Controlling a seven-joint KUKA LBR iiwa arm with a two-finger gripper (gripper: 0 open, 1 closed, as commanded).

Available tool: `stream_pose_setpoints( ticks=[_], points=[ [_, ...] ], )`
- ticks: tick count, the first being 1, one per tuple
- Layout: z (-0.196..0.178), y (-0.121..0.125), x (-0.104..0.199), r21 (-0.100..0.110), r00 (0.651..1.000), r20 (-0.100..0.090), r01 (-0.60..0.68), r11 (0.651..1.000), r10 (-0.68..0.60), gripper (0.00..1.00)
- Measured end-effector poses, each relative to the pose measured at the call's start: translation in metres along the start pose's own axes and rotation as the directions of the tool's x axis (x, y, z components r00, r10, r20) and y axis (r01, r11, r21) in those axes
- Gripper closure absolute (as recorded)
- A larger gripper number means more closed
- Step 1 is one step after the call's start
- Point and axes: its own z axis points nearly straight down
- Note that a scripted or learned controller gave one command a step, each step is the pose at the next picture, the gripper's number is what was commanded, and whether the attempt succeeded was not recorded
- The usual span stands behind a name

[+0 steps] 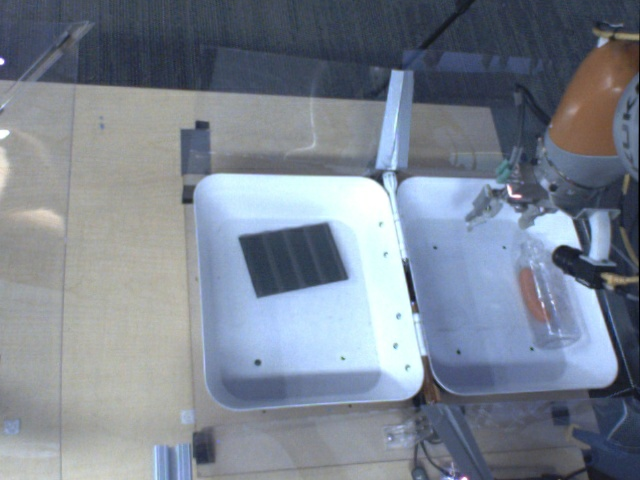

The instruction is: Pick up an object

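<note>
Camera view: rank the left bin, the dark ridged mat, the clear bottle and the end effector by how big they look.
1. Left bin, plainly the largest.
2. Dark ridged mat.
3. Clear bottle and end effector: too close to rank, and the end effector sits higher, nearer the camera, which may make it look bigger.

Single fixed camera, mounted above the bench [100,268], looking down at a slant. Far edge of the bench lies toward the top of the frame, with dark floor [250,8] beyond it. Distance moderate: both bins fit whole. Left bin [300,373] sits at frame centre, right bin [470,368] toward the right. The arm [595,108] enters at the upper right edge, partly cropped. No second view to overlap.
</note>
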Motion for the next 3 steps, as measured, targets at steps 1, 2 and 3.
stream_pose_setpoints(
  ticks=[1,2,3],
  points=[
    [-0.074,0.024,-0.057,-0.006,0.999,0.004,0.049,0.999,-0.049,0.00],
    [0.093,-0.028,-0.070,-0.005,0.997,0.002,0.083,0.997,-0.083,0.00],
    [0.094,-0.073,-0.071,-0.036,0.994,0.017,0.104,0.994,-0.104,0.00]
  ],
)
